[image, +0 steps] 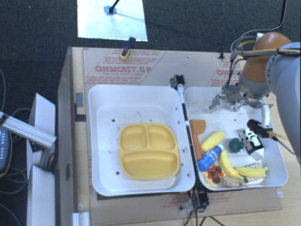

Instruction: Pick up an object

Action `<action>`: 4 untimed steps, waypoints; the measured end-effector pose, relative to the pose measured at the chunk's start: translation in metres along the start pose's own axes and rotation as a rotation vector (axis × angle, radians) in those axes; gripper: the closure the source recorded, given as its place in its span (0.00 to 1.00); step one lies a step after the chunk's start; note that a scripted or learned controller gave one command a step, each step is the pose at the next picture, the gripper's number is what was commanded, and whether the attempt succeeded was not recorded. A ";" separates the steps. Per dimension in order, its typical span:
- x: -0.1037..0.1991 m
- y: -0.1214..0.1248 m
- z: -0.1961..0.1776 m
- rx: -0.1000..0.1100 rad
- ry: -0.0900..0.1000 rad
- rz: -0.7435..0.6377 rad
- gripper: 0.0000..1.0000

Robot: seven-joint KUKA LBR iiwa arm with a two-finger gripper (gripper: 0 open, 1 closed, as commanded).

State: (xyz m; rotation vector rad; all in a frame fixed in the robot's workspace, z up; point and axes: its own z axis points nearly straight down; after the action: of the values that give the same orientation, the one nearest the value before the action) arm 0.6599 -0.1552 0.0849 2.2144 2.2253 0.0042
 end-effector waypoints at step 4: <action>0.054 -0.080 0.000 0.001 0.000 0.001 0.00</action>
State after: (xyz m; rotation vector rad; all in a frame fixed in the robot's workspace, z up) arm 0.5794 -0.1015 0.0846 2.2165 2.2252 0.0031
